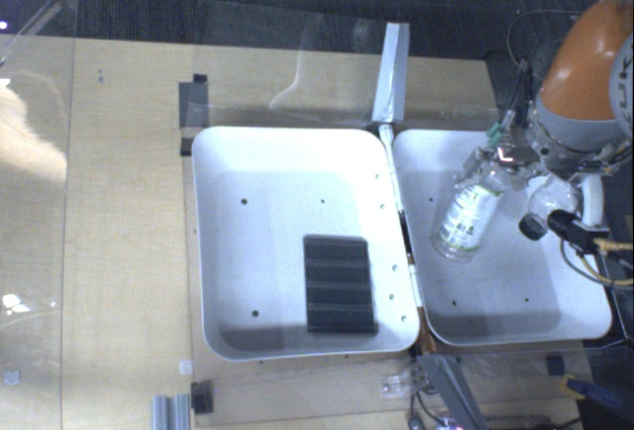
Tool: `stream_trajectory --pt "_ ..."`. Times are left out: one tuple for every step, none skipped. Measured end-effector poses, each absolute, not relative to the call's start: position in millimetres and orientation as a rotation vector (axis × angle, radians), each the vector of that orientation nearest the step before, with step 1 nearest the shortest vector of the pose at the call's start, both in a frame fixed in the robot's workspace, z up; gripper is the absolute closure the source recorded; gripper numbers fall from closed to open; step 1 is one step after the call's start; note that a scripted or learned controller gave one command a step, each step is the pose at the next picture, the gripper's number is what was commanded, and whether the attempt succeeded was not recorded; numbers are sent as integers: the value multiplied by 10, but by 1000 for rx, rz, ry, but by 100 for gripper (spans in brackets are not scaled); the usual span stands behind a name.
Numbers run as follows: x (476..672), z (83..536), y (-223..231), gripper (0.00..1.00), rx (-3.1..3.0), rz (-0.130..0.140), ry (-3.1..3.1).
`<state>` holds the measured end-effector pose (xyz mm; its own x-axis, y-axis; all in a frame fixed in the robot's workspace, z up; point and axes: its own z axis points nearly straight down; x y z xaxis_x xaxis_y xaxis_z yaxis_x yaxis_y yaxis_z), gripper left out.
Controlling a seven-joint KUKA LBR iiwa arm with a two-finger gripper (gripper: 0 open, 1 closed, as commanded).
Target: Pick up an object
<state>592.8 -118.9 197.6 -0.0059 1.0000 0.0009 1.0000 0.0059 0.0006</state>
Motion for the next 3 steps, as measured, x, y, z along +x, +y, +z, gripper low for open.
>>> stream_trajectory --pt "5941 956 -855 0 -2127 -8 -2318" --pt "5955 1063 -843 100 -2129 -13 -2320" --pt "6457 1849 -297 100 -1913 -5 -2495"
